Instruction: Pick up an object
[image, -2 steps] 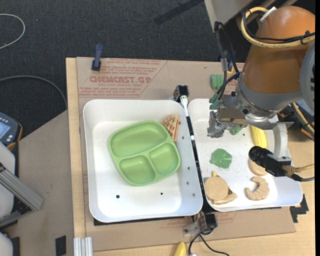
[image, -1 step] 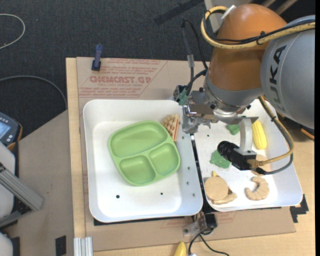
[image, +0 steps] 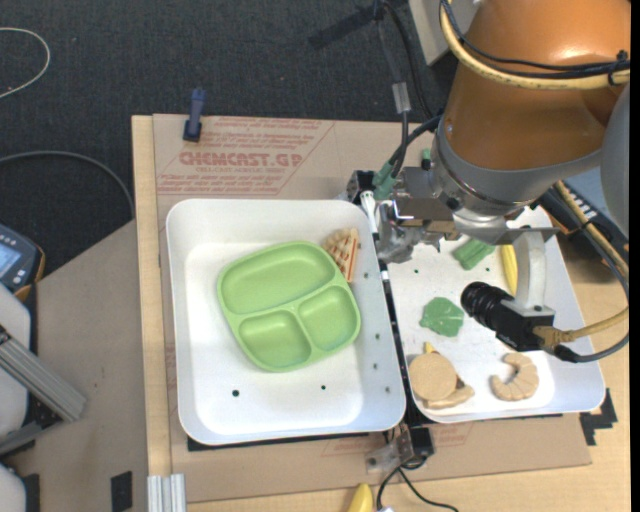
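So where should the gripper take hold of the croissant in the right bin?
Grip the croissant across its thick middle, coming straight down from above. It lies flat and curved near the front of the right bin, apart from the round cookie, so the fingers have room on both sides.

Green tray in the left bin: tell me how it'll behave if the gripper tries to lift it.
The green tray looks like thin moulded plastic, so probably stiff and light. It is wide and lies flat, so a rim grasp would likely tilt it. Its glossy surface may slip.
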